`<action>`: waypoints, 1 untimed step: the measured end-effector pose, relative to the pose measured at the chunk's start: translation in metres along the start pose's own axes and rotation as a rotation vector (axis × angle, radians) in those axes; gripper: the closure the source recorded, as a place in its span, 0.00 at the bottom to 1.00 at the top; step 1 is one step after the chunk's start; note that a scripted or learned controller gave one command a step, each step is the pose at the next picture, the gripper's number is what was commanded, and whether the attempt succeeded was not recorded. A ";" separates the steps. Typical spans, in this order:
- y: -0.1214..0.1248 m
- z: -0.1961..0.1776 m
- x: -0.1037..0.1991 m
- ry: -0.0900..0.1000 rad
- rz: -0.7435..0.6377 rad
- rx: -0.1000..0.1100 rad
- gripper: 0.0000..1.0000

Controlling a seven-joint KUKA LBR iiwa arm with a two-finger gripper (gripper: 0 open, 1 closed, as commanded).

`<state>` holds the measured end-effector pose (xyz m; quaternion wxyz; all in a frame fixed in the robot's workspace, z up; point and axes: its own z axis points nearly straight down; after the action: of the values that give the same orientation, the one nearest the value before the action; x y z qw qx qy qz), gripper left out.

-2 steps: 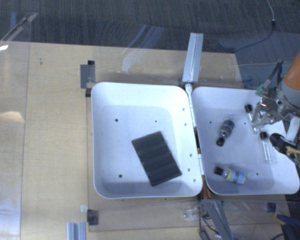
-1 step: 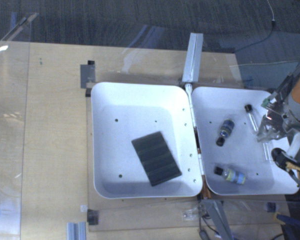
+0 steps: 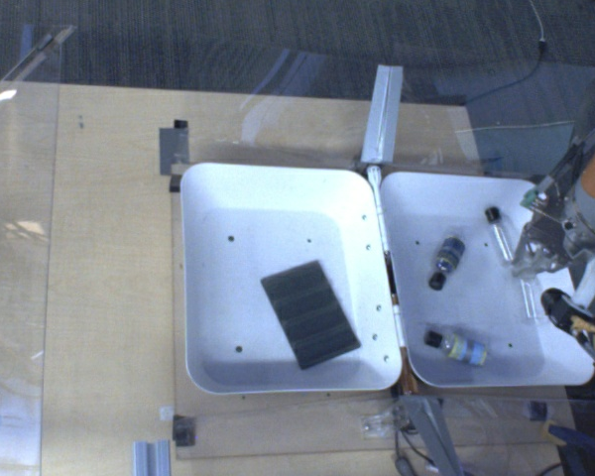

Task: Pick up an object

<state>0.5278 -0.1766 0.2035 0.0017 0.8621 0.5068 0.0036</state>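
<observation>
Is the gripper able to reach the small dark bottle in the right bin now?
Probably yes: the gripper hangs over the right bin, and nothing lies between it and the small dark bottle.

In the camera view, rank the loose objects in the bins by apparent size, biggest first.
1. dark ridged slab, clearly largest.
2. yellowish bottle and dark blue bottle: look alike, not ranked.
3. thin tube with black cap, smallest.

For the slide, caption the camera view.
Tool over right bin with small bottles; dark ribbed pad in left bin.
</observation>
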 end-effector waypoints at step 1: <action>-0.062 0.049 0.028 -0.003 0.106 0.005 1.00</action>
<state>0.4878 -0.1216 0.1541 0.0001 0.8877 0.4604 0.0011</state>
